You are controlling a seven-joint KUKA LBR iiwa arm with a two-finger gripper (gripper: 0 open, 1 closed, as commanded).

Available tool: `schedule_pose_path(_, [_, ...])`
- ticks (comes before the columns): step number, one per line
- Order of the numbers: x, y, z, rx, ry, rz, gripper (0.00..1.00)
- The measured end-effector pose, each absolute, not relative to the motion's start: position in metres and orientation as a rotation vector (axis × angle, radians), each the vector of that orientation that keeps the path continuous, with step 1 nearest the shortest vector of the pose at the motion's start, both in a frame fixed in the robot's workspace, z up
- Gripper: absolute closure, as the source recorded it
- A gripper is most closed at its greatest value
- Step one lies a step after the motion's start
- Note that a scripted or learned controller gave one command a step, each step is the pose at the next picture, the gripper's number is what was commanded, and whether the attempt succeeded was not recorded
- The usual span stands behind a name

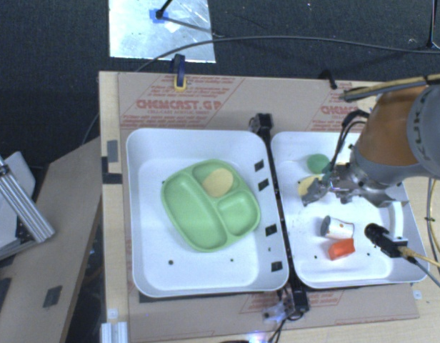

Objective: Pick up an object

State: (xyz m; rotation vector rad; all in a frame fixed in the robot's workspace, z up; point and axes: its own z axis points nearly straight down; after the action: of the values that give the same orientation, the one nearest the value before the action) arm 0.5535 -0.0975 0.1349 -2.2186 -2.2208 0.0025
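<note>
Yellow object (pixel 306 185) lies in the right bin (pixel 298 266), right at the tip of the gripper (pixel 314 194); I cannot tell whether the gripper is clenched or released. A green lump (pixel 318 162) sits just beyond the gripper, with a white cylinder (pixel 338 227) and an orange block (pixel 341 249) near its other side. Well away from the gripper, the left bin (pixel 156 263) holds a green divided plate (pixel 198 220) with a yellow piece (pixel 218 183) in one compartment.

layout, both bins

two bins sit side by side on the bench (pixel 206 98), meeting along the middle. left bin (pixel 145 213): a divided plate (pixel 198 216) lies near the centre, set askew. a round lump (pixel 218 182) sits in the plate's far compartment. right bin (pixel 306 259): a ball (pixel 318 162) lies toward the far side, with a small piece (pixel 306 185) just in front of it. the gripper (pixel 315 192) is over that piece, reaching in from the right. nearer the front lies a short tube (pixel 338 228) on its side, with a block (pixel 341 249) just in front of it, close or touching.
</note>
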Motion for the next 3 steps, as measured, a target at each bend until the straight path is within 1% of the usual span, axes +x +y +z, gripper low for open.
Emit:
schedule_pose_path(1, [0.553,-0.097,0.083,-2.218,-2.221,0.003,0.00])
schedule_pose_path(2, [0.555,-0.098,0.096,-2.222,-2.224,-0.002,1.00])
schedule_pose_path(3, [0.558,-0.104,0.141,-2.225,-2.224,-0.004,1.00])
